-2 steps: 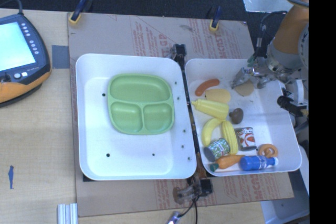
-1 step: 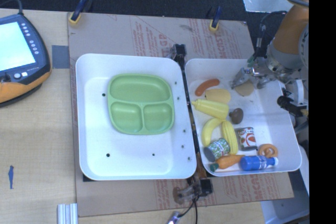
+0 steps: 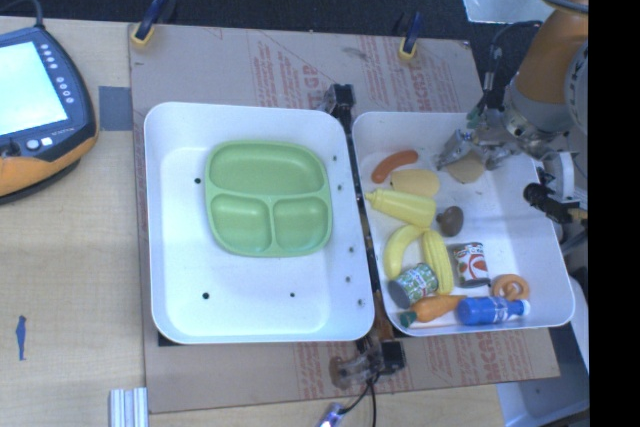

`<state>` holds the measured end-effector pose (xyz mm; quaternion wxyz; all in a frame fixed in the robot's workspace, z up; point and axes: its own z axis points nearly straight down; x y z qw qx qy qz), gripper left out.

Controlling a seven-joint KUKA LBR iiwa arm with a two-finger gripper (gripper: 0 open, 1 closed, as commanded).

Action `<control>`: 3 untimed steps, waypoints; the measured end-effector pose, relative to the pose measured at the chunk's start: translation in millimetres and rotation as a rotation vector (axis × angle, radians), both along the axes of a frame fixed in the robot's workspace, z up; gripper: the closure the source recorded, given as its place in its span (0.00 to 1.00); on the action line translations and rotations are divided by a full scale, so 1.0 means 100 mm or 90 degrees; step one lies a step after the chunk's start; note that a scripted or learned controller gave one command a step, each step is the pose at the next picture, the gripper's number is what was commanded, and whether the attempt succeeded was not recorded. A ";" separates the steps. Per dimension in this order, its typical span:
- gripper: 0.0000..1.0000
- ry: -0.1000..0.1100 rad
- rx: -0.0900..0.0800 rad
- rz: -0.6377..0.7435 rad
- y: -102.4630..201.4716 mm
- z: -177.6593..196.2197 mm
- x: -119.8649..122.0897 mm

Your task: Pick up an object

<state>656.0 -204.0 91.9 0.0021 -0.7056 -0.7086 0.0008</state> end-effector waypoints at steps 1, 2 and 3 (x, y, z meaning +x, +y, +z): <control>0.00 -0.002 -0.001 -0.001 -0.08 0.00 0.00; 0.00 0.000 0.000 -0.001 -0.02 0.00 0.00; 0.00 -0.002 -0.001 -0.001 -0.08 0.00 0.00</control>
